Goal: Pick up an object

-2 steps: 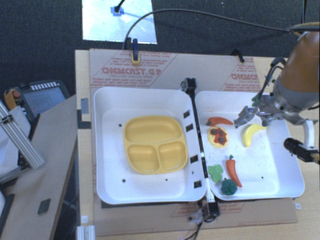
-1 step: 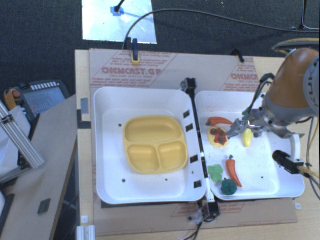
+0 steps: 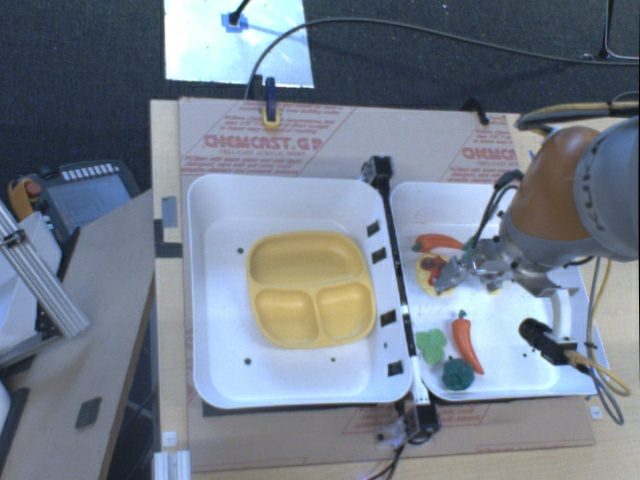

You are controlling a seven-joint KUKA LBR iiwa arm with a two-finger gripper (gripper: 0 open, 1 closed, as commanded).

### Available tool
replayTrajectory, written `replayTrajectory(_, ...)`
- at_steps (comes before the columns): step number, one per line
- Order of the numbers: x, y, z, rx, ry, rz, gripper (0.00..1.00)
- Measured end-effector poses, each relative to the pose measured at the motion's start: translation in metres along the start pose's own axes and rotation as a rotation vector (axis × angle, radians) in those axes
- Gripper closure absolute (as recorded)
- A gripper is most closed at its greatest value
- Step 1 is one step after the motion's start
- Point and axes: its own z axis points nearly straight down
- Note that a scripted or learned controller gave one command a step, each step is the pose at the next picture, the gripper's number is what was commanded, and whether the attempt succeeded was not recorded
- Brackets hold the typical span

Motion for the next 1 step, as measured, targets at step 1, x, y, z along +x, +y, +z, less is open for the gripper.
replayTrajectory(1, 0.0004, 0.0006, 0.0208, 0.000, 0.000, 0.000, 0.00)
